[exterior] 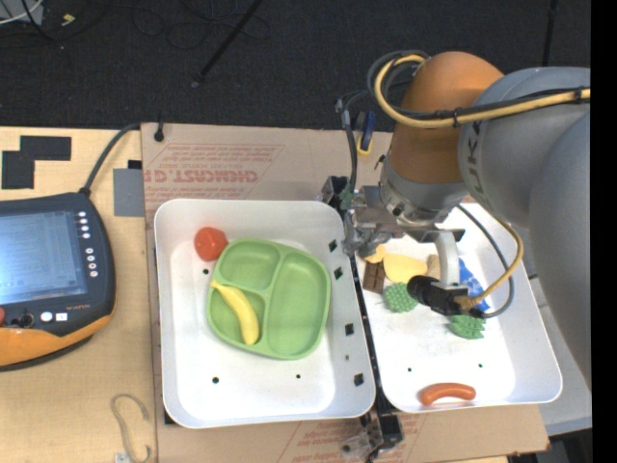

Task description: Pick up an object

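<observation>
Pendant (48,273) at far left is cut off by the frame. Left bin (183,374) holds a green plate (289,307) carrying a banana (239,312), beside a red tomato (210,243). Right bin (501,374) holds green pieces (399,298), a yellow piece (400,261), and a sausage (447,393). Arm (443,133) hangs over it, hiding its gripper.

The bench (125,374) is showing a tan, wood-like top. A sheet of printed cardboard (241,167) is lying flat on it, and the two white bins are sitting side by side on that sheet, the left bin (183,384) touching the right bin (525,379). A handheld control screen (48,273) is resting at the bench's left edge, well apart from the bins.
</observation>
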Action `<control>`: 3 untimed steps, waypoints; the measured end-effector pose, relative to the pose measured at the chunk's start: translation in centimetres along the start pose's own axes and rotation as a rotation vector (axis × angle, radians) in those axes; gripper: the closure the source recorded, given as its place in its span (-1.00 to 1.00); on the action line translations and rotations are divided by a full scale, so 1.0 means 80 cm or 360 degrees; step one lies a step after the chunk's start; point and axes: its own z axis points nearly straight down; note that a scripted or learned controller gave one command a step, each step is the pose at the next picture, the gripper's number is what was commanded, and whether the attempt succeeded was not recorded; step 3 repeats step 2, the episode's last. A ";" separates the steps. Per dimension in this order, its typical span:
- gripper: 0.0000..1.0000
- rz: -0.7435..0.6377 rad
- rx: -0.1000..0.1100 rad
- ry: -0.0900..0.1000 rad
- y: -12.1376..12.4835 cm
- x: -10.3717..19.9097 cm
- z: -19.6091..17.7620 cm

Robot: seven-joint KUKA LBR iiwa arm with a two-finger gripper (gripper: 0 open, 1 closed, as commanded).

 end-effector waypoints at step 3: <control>1.00 0.0000 0.0002 -0.0005 0.031 0.064 0.010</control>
